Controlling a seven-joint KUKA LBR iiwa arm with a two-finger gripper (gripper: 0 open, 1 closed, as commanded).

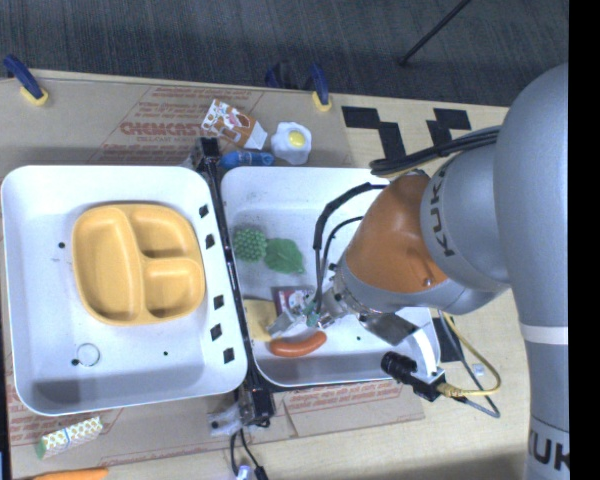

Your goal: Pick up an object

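Observation:
My gripper (315, 313) reaches down into the right bin (280, 193), near its front. Just below it lies an orange-red sausage-shaped toy (298, 344). A small dark packet with red print (288, 299) sits right beside the gripper's left side. A yellow piece (260, 320) lies to the left of the sausage. Farther back in the same bin are a green bumpy ball (248, 243) and a green leafy piece (285, 256). The arm's orange band and grey body hide the bin's right part.
The left bin (30, 268) holds a yellow sectioned tray (138, 261). Behind the bins lie a printed packet (225, 121), a blue object (248, 158) and a white and yellow egg toy (292, 140). A wrapped candy (70, 435) lies at the bench's front left.

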